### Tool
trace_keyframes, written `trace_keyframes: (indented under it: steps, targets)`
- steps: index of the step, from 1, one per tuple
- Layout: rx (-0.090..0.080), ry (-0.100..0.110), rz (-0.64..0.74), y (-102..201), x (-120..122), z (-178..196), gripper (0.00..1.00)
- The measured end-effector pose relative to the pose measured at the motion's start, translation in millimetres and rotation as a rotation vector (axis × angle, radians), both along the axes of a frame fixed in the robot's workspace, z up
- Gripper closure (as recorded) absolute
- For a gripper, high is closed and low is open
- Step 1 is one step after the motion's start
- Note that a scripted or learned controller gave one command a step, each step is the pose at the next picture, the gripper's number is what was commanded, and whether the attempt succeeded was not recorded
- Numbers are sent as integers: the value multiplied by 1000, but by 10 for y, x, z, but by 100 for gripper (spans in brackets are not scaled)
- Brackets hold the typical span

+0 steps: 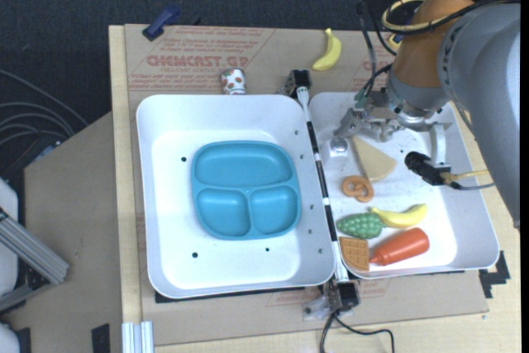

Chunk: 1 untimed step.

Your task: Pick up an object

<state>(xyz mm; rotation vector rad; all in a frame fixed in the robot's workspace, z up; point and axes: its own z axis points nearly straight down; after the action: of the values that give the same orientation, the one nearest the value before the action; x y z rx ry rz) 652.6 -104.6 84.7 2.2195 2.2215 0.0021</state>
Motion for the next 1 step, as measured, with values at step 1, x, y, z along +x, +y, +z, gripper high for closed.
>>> trace_keyframes:
  steps: [1]
  targets:
    - [0, -2, 0, 0, 5, 104, 100]
